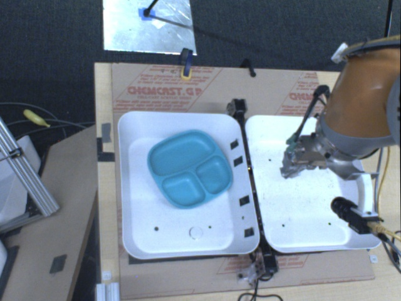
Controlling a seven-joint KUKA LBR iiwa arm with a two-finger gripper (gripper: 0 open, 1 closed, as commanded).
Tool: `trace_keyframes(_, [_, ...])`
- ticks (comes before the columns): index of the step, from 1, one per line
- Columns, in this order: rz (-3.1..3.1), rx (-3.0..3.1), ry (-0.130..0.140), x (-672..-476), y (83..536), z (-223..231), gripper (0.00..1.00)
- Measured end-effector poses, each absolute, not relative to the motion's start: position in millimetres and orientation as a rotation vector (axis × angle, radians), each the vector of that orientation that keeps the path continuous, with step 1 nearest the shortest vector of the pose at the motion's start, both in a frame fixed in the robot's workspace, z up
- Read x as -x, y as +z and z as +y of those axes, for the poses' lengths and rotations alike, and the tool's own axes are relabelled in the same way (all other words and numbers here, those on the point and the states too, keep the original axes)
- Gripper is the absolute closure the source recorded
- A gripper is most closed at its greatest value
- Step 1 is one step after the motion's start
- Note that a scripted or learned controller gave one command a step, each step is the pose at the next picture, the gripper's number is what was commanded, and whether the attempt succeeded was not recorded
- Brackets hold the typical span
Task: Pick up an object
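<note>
A blue plate [188,167] with three compartments lies flat in the middle of the left bin [135,187]. My gripper [292,166] hangs low over the right bin [313,231], near its middle and a little toward the left wall. The grey arm with its orange band [366,99] comes in from the right and hides the bin's far right part. The gripper stands well to the right of the plate, across the divider between the bins. Nothing can be made out held in it.
A row of black clips [243,180] runs along the seam between the two bins. Both bins rest on a cardboard sheet [163,89]. A shiny metal sheet [147,17] lies on the dark floor behind the bench.
</note>
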State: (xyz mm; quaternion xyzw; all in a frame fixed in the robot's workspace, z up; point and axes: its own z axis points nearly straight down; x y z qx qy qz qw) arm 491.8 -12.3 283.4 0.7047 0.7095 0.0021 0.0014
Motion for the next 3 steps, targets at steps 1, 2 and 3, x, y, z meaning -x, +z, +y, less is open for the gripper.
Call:
trace_keyframes(1, [2.237,-2.210,0.002,-486.0,257.4,73.8,1.00])
trace_keyframes(2, [2.235,-2.213,0.000,-485.4,233.2,141.0,1.00])
trace_keyframes(3, [2.209,-2.226,0.000,-518.3,243.6,42.4,1.00])
